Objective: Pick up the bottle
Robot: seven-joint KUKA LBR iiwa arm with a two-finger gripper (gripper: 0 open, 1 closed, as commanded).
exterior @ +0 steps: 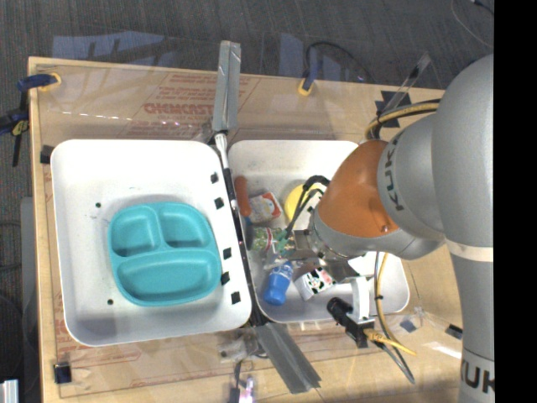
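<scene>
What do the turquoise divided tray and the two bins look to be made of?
Turquoise divided tray: apparently moulded plastic, smooth and slightly glossy, judging by its uniform colour and rounded compartment walls. Left bin and right bin: probably thin formed plastic, matte white, with soft rounded rims and corners; painted metal cannot be ruled out.

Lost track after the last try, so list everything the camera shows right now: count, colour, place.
Bins: 2, white, side by side on the bench.
Divided tray: 1, teal, lying flat in the left-hand bin.
Bottle: 1, blue with a clear neck, near the front of the right-hand bin.
Yellow item: 1, right-hand bin, partly behind the arm; too hidden to name.
Red packet: 1, red and white, back of the right-hand bin.
Small clutter: several pieces, mixed colours, middle of the right-hand bin; too small to name.
Arm: 1, grey with an orange band, over the right-hand bin.
</scene>
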